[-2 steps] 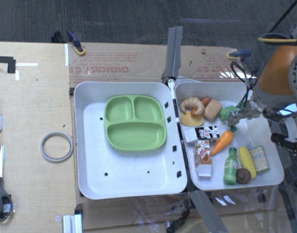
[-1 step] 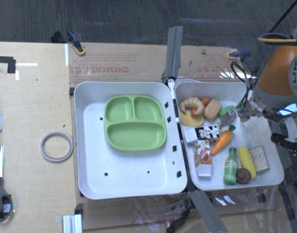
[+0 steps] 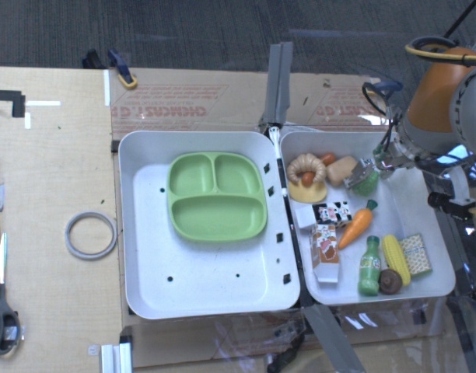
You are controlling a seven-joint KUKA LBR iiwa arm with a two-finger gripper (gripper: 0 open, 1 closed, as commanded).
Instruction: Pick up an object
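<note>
The right bin (image 3: 444, 231) holds several toy foods: a braided bread ring (image 3: 306, 169), a tan roll (image 3: 341, 169), a carrot (image 3: 356, 228), a green bottle (image 3: 369, 266), a corn cob (image 3: 396, 259), a brown ball (image 3: 390, 281), a cracker (image 3: 415, 255) and two small cartons (image 3: 325, 255). My gripper (image 3: 376, 168) is low at the bin's back, right above a small green piece (image 3: 365, 182). It seems to touch that piece, but I cannot tell whether it grips it. The orange-banded arm (image 3: 440, 92) leans in from the right.
A green divided plate (image 3: 217, 196) lies in the left bin (image 3: 137, 231). On the bench to the left are a tape ring (image 3: 91, 234) and scissors (image 3: 1, 321). A metal divider post (image 3: 278, 84) stands between the bins at the back.
</note>
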